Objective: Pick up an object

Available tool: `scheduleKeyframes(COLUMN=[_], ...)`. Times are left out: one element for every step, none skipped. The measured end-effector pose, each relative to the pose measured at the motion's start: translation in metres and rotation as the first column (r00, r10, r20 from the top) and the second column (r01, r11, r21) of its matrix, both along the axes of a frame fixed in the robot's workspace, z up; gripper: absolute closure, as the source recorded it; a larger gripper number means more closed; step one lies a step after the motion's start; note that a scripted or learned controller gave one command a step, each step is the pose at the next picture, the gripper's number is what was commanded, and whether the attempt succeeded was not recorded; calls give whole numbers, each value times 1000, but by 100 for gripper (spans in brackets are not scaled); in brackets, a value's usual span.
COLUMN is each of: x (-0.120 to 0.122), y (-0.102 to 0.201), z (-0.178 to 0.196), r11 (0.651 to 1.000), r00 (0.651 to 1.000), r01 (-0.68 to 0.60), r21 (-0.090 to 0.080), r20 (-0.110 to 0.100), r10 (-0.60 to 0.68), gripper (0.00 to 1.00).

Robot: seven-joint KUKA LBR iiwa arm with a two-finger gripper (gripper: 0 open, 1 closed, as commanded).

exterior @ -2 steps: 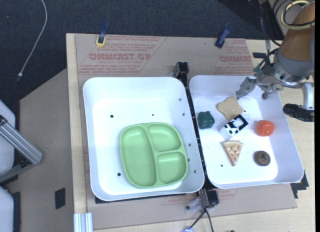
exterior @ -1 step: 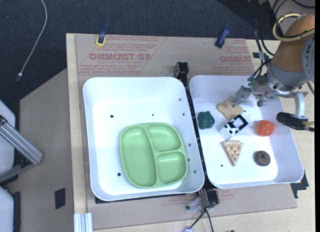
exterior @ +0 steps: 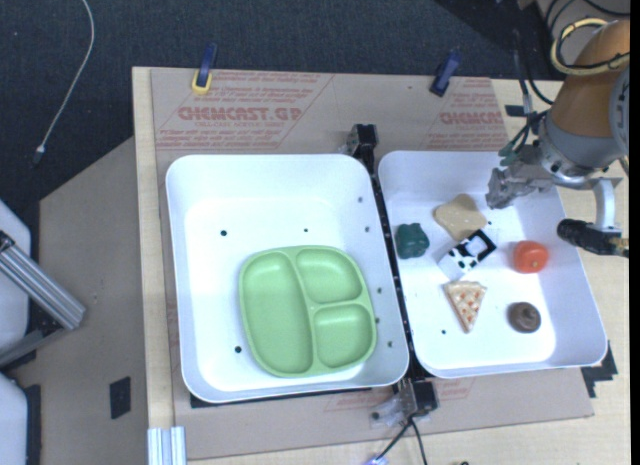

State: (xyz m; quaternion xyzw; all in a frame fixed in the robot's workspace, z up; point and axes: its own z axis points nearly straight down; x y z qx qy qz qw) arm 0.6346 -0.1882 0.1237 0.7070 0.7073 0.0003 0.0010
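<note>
The gripper (exterior: 503, 189) hangs over the far part of the right bin (exterior: 425, 348), reaching in from the right; whether it is spread or pressed together cannot be told at this angle, and nothing shows between it. Just below and left of the gripper lies a tan bread-like piece (exterior: 459, 217), close to it but with contact unclear. Nearer than that piece sits a black-and-white block (exterior: 469, 251), and left of the piece a dark green object (exterior: 411, 241) rests near the bin's left wall. Right of the block is an orange-red ball (exterior: 530, 256). Below the block lies a pizza slice (exterior: 466, 303), with a brown doughnut (exterior: 523, 317) to its right. The left bin (exterior: 200, 203) holds a green divided plate (exterior: 306, 309), well apart from the gripper.
</note>
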Motion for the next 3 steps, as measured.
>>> scheduleKeyframes(x=[-4, -1, 0], y=[3, 6, 6], z=[46, 111, 149], r11=[1000, 1000, 1000], r00=[1000, 1000, 1000], r01=[0, -1, -1], r21=[-1, -2, -1], r20=[5, 7, 5], r10=[0, 1, 1], gripper=[100, 100, 100])
